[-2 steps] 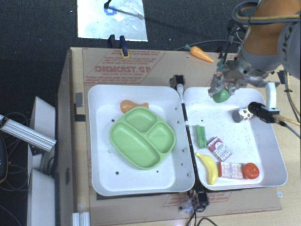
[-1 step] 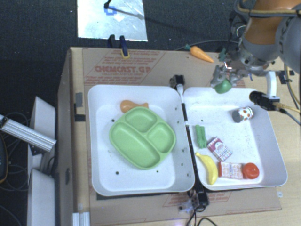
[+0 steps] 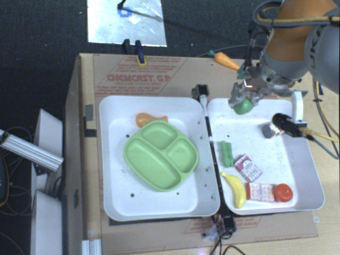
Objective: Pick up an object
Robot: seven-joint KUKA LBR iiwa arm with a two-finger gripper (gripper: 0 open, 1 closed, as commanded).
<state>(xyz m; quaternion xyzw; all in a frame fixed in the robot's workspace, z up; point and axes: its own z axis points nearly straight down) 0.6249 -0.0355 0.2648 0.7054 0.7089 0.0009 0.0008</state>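
A small green ball sits gripped between the fingers of the hand, above the right bin's far left corner; a banana lies at its near edge; the left bin holds a green tray.

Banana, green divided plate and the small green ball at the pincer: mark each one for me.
banana (image 3: 236,188), camera view, middle of its curved body.
green divided plate (image 3: 160,155), camera view, central ridge between compartments.
small green ball (image 3: 244,107), camera view, its lower visible face.

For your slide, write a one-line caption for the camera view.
Gripper holding a green object above the right bin; green divided plate in the left bin.
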